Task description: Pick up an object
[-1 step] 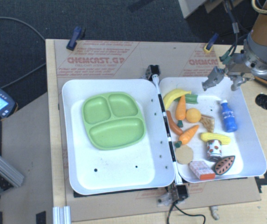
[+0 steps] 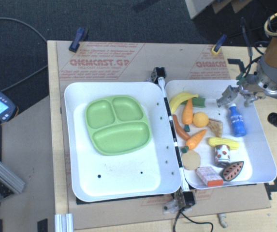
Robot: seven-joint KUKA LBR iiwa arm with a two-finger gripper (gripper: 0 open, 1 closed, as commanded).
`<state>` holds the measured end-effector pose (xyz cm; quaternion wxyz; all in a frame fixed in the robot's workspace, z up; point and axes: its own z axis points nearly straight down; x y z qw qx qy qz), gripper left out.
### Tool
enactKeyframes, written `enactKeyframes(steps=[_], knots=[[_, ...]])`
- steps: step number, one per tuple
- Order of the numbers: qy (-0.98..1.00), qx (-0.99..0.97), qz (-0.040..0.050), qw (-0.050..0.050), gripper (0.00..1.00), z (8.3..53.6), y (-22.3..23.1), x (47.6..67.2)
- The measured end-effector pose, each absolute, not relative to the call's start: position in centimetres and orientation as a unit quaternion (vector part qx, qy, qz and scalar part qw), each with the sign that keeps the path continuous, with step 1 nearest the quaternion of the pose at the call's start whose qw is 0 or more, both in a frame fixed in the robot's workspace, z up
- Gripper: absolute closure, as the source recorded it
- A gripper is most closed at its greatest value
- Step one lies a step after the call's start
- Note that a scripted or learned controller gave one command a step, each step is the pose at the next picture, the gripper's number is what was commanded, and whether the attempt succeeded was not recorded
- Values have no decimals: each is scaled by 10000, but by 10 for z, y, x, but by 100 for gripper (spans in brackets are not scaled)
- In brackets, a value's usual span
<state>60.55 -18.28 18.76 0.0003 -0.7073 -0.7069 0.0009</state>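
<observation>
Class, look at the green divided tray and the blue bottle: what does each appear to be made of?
Green divided tray: probably moulded plastic, matte to satin; uniform colour, rounded compartment edges.
Blue bottle: likely plastic, fairly glossy; solid blue body with a white cap, though it is too small to be certain.

We see two shallow white bins side by side on the bench (image 2: 128, 57): the left bin (image 2: 80, 178) holds a green divided plate (image 2: 118, 124), and the right bin (image 2: 261, 144) holds a banana (image 2: 182, 99), two carrots (image 2: 187, 111), an orange (image 2: 200, 119), a blue bottle (image 2: 236, 121), a small can (image 2: 222, 153), a watermelon slice (image 2: 233, 170) and a pink block (image 2: 209, 176). The arm reaches in from the right, and we find its end effector (image 2: 237, 94) over the right bin's far corner, just above the blue bottle's cap.
</observation>
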Motion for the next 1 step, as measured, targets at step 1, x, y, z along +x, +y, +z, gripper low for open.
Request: enactKeyframes(steps=[1], knots=[[-7075, -7066, -33, -114, 0, 105, -206, 605]])
